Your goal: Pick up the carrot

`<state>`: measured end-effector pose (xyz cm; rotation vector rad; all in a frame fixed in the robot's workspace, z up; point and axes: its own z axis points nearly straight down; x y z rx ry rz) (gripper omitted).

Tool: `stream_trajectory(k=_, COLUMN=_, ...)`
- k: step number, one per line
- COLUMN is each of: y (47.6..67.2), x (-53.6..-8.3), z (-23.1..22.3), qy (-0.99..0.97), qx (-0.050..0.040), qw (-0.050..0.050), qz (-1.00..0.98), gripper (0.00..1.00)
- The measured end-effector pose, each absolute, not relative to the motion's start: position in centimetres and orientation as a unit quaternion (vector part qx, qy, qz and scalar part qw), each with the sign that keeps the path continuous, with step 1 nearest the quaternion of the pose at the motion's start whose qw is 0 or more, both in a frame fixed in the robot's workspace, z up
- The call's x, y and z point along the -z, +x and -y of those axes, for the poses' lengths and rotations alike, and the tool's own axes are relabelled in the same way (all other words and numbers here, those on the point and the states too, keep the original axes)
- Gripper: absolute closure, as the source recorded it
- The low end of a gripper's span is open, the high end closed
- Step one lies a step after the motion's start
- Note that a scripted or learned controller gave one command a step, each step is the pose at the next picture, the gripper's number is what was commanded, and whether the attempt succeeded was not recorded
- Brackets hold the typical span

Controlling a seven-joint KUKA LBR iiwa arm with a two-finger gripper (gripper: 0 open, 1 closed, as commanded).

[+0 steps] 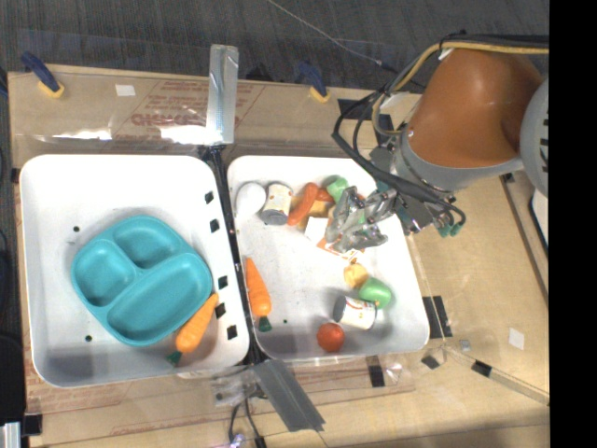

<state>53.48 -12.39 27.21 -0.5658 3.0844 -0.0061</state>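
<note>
**Gripper low in the right bin's clutter, carrots lying apart from it**

The metal two-finger gripper point(359, 220) sits low in the upper part of the right white bin point(298, 329), over a crowd of small toy foods. Whether anything sits between its fingers, or how wide they stand, cannot be told; they blur into the grey clutter.

Several orange pieces could be the carrot. One orange plastic carrot with a green tip point(256, 290) lies along the right bin's left wall, well apart from the gripper. Another orange carrot point(197, 325) rests in the left white bin point(56, 362), leaning against the edge of the teal divided plastic plate point(140, 278). A shorter orange piece point(303, 203) lies just left of the gripper, beside a small grey-and-white can point(275, 203).

Judging by its position, the arm is working that shorter piece, the nearest candidate. A red tomato point(330, 336) and a green pear-like fruit point(376, 293) lie nearer the front.
</note>
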Motion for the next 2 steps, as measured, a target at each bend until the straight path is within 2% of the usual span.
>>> stream_trajectory(k=1, y=62.5, x=-26.1, z=13.7, qy=-0.175, qx=0.0002, qw=0.001, qz=-0.985, gripper=1.0)
stream_trajectory(k=2, y=65.8, x=-25.9, z=12.6, qy=-0.221, qx=0.0008, qw=0.002, qz=-0.975, gripper=1.0)
